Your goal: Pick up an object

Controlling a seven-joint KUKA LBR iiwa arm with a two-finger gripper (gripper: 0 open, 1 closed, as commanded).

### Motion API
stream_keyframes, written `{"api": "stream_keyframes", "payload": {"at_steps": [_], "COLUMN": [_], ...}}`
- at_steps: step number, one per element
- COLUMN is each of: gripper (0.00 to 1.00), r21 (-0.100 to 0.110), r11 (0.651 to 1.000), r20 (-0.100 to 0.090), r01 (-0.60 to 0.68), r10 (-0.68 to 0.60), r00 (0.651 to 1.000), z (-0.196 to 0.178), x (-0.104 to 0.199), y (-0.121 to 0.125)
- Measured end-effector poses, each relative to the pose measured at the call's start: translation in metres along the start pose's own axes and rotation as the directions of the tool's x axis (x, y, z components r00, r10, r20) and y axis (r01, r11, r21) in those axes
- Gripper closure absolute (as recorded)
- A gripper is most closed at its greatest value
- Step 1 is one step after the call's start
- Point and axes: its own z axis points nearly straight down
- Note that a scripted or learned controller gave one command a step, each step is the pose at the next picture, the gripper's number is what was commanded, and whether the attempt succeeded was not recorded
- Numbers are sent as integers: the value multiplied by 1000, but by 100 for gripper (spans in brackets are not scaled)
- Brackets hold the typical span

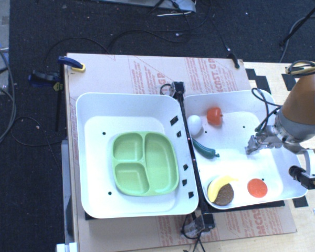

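1. Green sectioned plate (145,163) is sitting in the middle of the left bin (89,140), three compartments, nothing in them as far as I'm seeing. Not really in play for this one.

2. Moving right into the right bin (236,103): a white egg-looking ball (194,123) is resting at the far left, touching or nearly touching the divider, with a red tomato-ish thing (214,115) just beside it. A teal curved piece (203,148) is lying a bit nearer, close to the divider too.

3. Along the near wall, a yellow banana-shaped toy (219,186) is lying with a brown round thing (225,194) touching or overlapping it, and an orange-red disc (257,188) is sitting to the right, apart from both.

4. The gripper (255,144) is hovering over bare floor on the right side of that bin. Whether it's parted or pinched, I can't tell, way too small and blurry, but nothing is showing in it.

5. My guess for doing this well: the disc is looking like the closest candidate and it's standing alone, so centring over it before dropping is probably the cleanest bet. It's flat though, so it could slip.

6. What's getting in the way: the banana and brown piece are crowding each other, and the egg and teal piece are hugging the divider, leaving little room on that side.
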Motion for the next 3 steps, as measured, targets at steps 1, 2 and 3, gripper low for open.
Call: {"api": "stream_keyframes", "payload": {"at_steps": [1,2,3], "gripper": [100,100,100], "r21": [8,10,9], "r11": [1000,1000,1000], "r20": [-4,-5,-5], "r01": [1,1,1], "r10": [-1,-1,-1], "r00": [1000,1000,1000], "z": [-53,-95,-147], "x": [7,3,2], "y": [-5,-2,0]}}
